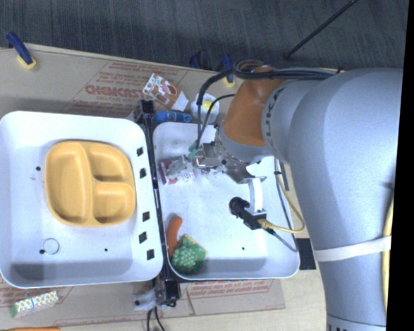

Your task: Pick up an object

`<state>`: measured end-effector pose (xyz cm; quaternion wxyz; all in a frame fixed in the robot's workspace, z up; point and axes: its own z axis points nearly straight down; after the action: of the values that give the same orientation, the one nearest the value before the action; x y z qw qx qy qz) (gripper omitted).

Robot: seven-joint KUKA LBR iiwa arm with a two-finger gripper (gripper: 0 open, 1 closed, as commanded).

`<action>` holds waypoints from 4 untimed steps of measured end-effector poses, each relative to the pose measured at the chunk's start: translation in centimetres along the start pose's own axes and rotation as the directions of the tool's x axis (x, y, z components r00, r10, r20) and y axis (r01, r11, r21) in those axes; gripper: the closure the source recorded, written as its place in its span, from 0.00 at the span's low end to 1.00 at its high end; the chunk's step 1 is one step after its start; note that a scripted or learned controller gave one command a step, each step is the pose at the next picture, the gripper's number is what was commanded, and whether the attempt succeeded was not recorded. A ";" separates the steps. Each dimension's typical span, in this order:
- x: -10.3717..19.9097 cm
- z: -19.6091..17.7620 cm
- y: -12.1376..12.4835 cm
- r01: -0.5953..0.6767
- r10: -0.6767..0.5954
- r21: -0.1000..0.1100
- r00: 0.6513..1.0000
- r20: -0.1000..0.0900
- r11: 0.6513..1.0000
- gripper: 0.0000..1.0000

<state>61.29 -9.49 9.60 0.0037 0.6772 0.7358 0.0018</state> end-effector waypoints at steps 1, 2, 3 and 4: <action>0.1 -1.1 0.1 0.005 -0.005 0.001 1.000 -0.003 1.000 1.00; 0.1 -1.0 0.1 0.006 -0.006 0.002 1.000 -0.002 1.000 0.00; 0.0 0.1 0.2 -0.178 0.178 0.006 0.984 -0.004 0.984 0.00; 0.1 -1.0 0.4 -0.174 0.174 0.001 0.985 -0.006 0.985 1.00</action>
<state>61.63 -9.32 10.62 0.0011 0.7387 0.6740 0.0038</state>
